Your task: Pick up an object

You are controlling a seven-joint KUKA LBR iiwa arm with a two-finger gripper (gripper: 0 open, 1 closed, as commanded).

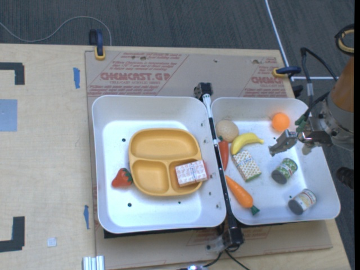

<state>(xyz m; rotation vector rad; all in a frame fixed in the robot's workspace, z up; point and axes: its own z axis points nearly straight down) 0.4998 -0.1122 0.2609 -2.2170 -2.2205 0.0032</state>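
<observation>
The pale wooden bench (45, 167) takes up most of the view, with a printed cardboard sheet (140, 72) lying under two shallow white plastic bins. The left bin (107, 207) holds a yellow three-compartment plastic tray (163, 145). A small pink-and-white printed carton (190, 172) lies in the tray's compartment at about four o'clock. A red toy strawberry (121, 178) sits on the bin floor, touching the tray's rim at eight o'clock.

The right bin (323, 207) carries the loose things. The grey arm with its orange band (343, 91) enters from three o'clock and is cut off by the frame edge, so little of it shows. Its gripper (284, 144) hangs above the bin's centre-right, dark and slanted. I cannot tell whether it is apart or together, and nothing is visibly between its tips.

Around the bin's centre: a long orange toy carrot (241, 192) at seven o'clock, a green-and-white patterned box (247, 166) near the middle, a yellow toy banana (246, 142) just above it, and a beige rounded lump (227, 130) at eleven o'clock whose nature is hard to make out. A slim red piece (223, 153) stands against the left wall, partly hidden. A small green can (285, 170) lies just below the gripper, a silver can (302, 201) lies at five o'clock, and an orange ball (280, 121) sits at one o'clock.
</observation>
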